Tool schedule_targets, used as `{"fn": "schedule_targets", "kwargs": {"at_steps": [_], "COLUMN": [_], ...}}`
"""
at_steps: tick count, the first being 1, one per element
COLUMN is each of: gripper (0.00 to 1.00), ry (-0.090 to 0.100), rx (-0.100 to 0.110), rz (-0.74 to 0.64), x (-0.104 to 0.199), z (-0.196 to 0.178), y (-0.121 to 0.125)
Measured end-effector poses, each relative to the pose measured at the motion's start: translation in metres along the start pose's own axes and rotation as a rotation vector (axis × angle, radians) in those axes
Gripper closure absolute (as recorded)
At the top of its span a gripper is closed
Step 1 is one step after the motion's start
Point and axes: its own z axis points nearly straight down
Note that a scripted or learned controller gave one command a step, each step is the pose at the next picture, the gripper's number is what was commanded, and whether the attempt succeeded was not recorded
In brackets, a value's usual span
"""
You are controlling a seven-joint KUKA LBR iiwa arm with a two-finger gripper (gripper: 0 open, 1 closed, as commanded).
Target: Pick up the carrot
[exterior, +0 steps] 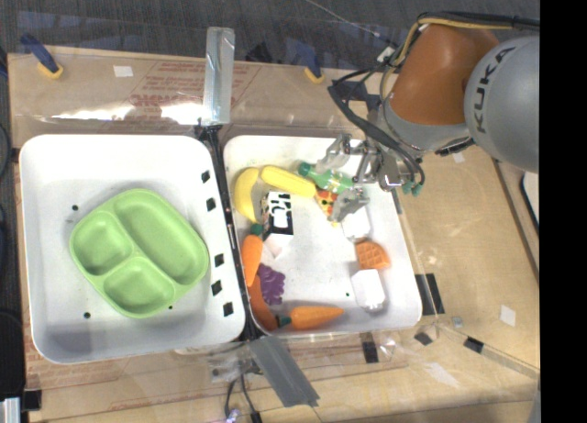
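A carrot (312, 317) is lying along the near wall of the right bin (409, 276), well apart from the gripper (353, 194) and nearer the camera than it, its green top pointing left. A second carrot (251, 265) is running up the bin's left wall, beside a purple grape bunch (271, 282). Just nearer than the gripper, a white block (369, 289) and a small waffle (371, 254) are sitting apart from its fingers. The fingers are spreading narrowly over bare bin floor, gripping nothing. Left of the gripper, a banana (261, 183) and a black-and-white tagged cube (279, 214) are resting. The arm (459, 82) is reaching in from the right, wrist tilted down-left. Cables are obscuring the fingertips' bases.
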Motion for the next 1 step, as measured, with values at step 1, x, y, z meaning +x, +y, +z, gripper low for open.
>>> {"fn": "schedule_targets", "kwargs": {"at_steps": [1], "gripper": [0.0], "ry": [0.003], "rx": [-0.003], "rz": [0.118], "x": [0.044], "z": [0.0457], "y": [0.0646]}}
